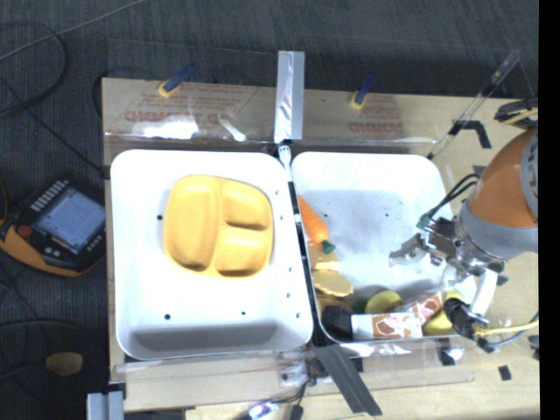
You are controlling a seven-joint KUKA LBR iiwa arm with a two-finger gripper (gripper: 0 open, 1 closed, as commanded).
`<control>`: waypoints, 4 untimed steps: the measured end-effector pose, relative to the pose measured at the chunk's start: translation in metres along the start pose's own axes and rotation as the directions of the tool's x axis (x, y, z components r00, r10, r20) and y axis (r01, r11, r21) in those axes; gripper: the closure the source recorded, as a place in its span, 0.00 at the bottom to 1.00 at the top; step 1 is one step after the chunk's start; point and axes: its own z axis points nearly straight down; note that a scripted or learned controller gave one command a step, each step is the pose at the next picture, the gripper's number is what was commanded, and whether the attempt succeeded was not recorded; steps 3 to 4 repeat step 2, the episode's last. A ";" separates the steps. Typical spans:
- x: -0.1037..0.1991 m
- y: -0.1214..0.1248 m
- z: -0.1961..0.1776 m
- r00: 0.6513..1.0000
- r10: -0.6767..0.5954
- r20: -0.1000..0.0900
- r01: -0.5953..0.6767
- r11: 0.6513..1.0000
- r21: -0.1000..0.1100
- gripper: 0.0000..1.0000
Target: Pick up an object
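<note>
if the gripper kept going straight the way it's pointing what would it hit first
The gripper points left over the right bin. Its line crosses bare bin floor first, then probably reaches the carrot near the divider, though height is hard to judge from above.

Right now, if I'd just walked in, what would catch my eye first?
Probably the big yellow divided tray, alone in the left bin. Next, the grey-and-orange arm leaning in from the right over the right bin, where an orange carrot and small items crowd the near-left corner.
</note>
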 end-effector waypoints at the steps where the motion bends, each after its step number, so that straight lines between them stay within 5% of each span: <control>1: 0.001 0.001 0.011 1.000 -0.005 -0.001 0.005 1.000 -0.003 0.00; 4: 0.003 -0.001 0.005 0.999 -0.054 0.000 0.054 0.999 -0.001 0.00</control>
